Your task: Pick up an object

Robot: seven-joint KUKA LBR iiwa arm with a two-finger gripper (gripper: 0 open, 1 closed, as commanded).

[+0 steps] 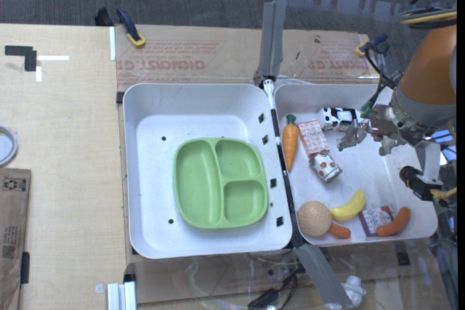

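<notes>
My gripper [369, 138] hangs over right bin [423, 178], near its back wall. Jaws spread, nothing between them. Step in hand, as I judge: approach, no grasp yet.

Around gripper: cow toy [336, 116] just to left of it, at back wall. Carton [311, 136] and can [326, 168] lower left of it. Carrot [290, 144] farther left, at bin's left wall. Banana [348, 205], round ball [314, 218], sausage [394, 222] well below, by front wall.

Next move calls for: choose one object, center jaws over it, descend, close. Cow toy nearest. Risk: wall close, objects crowded.

Left bin [145, 178] holds green plate [220, 182].
</notes>
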